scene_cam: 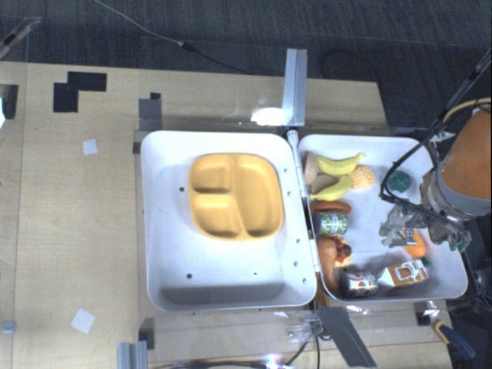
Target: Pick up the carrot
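— Where is the carrot (416, 247)?
— It lies in the right bin (450, 287), near that bin's right wall, just above a small carton (405, 274).
— And the claw (403, 230)?
— It hangs directly over the carrot, perhaps touching it; whether its fingers are parted or closed cannot be told.
— What else lies there?
— A banana (339, 164), a green can (333, 223), and a yellow divided tray (234, 195) in the left bin (165, 206) on the bench (69, 229).
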Available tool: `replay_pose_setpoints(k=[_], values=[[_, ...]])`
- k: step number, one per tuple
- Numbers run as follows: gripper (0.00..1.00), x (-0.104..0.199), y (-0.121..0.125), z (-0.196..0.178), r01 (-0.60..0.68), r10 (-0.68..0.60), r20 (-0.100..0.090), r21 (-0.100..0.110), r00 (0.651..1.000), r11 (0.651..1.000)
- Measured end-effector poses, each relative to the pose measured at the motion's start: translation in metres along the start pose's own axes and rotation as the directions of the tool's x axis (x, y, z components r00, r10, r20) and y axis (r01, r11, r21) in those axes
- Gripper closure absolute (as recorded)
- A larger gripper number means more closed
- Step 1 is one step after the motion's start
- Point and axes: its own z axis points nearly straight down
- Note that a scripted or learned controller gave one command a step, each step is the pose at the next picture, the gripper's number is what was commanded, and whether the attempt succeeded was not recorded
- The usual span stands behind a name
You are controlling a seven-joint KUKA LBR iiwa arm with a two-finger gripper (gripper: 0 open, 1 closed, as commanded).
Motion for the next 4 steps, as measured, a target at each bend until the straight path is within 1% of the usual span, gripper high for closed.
replay_pose_setpoints(k=[1,2,3,4], values=[[1.00,0.012,-0.048,0.069,0.260,-0.260,0.000,0.000,0.966,0.966],[1.00,-0.020,0.008,-0.016,0.097,-0.097,0.001,-0.001,0.995,0.995],[1.00,0.001,-0.043,0.069,0.586,-0.586,0.000,-0.001,0.810,0.810],[0.00,-0.006,-0.041,0.067,0.589,-0.589,0.017,0.014,0.808,0.808]])
